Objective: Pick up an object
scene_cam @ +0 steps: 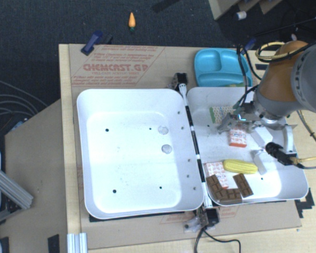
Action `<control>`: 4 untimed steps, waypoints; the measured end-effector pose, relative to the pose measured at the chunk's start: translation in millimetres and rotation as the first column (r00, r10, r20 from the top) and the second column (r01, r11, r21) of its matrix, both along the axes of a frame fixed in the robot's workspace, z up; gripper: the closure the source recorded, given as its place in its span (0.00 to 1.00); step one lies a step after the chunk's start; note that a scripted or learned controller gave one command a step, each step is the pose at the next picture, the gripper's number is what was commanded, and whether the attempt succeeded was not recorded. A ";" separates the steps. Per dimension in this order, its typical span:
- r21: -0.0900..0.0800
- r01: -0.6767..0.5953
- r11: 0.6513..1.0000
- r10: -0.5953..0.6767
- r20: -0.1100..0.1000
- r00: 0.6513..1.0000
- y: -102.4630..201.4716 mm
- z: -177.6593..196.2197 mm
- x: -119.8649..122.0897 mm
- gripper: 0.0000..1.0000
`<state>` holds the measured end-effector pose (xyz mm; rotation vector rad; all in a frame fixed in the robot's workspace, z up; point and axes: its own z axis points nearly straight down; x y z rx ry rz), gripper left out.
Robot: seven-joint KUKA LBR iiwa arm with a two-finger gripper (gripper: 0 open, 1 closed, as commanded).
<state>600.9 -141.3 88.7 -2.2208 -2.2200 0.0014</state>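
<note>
1. Overhead slanted view of a cardboard-topped surface (121,62) bearing two shallow white bins side by side.
2. Left bin (95,141) holding two small round silvery pieces (165,139) near its right side.
3. Right bin (289,181) holding the candidates: a small red-and-white packet (237,137), a yellow corn-like piece (240,166), brown chocolate-like bars (229,188), a patterned card (220,113).
4. Grey arm with orange band (279,73) reaching in from the right, end effector (237,119) low over the right bin's upper part, just above the red-and-white packet.
5. Opening of the end effector: cannot tell; nothing visibly held.
6. Progress judged early: approach made, grasp and lift not yet done.
</note>
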 end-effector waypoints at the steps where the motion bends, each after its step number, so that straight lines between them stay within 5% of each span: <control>1: 0.010 -0.007 1.000 0.007 -0.053 0.999 -5.5 -8.1 47.4 0.00; 2: 0.000 0.000 1.000 0.000 -0.001 1.000 -11.8 -3.9 32.5 0.00; 3: 0.001 -0.002 1.000 0.002 -0.004 1.000 20.8 -3.2 65.2 0.00; 4: 0.000 0.000 1.000 0.000 -0.001 1.000 11.3 -3.6 57.8 0.00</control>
